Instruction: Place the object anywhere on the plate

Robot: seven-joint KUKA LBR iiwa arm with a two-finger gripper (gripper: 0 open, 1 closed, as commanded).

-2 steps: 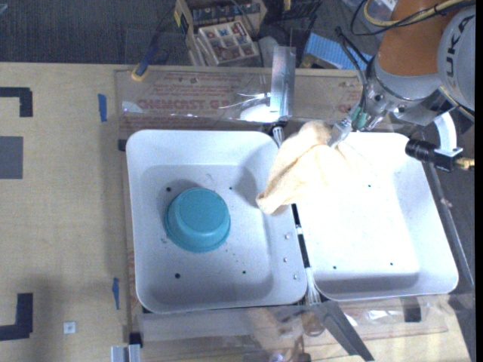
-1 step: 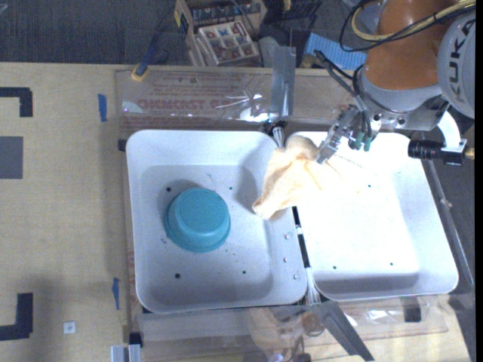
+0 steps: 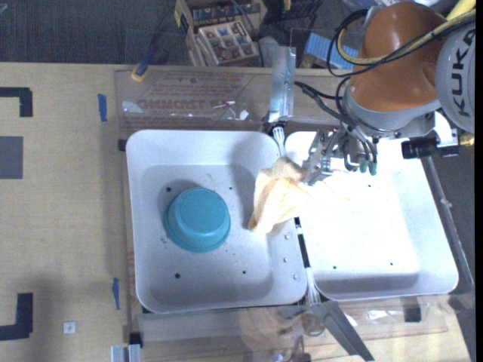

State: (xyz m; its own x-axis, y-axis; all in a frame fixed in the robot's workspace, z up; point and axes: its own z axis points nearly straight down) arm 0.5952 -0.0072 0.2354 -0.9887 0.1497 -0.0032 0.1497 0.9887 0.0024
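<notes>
Orange-banded arm (image 3: 400, 59) lettered "KUK", end effector (image 3: 313, 173) gripping yellow cloth (image 3: 275, 198)

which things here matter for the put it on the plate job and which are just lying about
Job: cloth hanging from the gripper over the rim between the bins; blue upturned plate in the left bin.
Lying about: right bin; boxes behind the bench.

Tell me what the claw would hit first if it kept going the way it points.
Probably the cloth: the claw points down and left, right at its upper corner over the rim between the bins. Whether they already touch is unclear from this slanted view.
</notes>
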